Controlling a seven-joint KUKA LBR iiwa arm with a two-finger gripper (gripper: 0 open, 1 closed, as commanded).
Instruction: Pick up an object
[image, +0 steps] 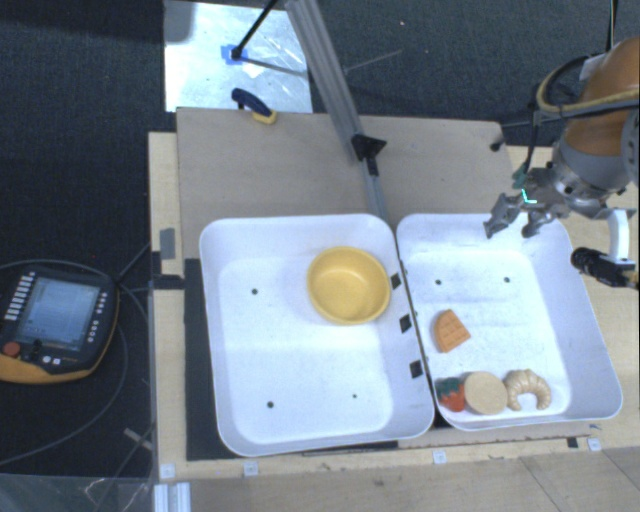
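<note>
Dark carpet surrounds the bench; nearest, in the right bin's (585, 330) near corner, a croissant (528, 388), a round beige disc (485, 393) and a red piece (452, 397) crowd together; just beyond, an orange wedge (451, 330) lies alone, probably light, rigid toy food, best pinched across its flat sides; farther left, a yellow bowl (348, 285); farthest, the gripper (518, 217) hangs spread apart, holding nothing, above the bin's far edge.
</note>
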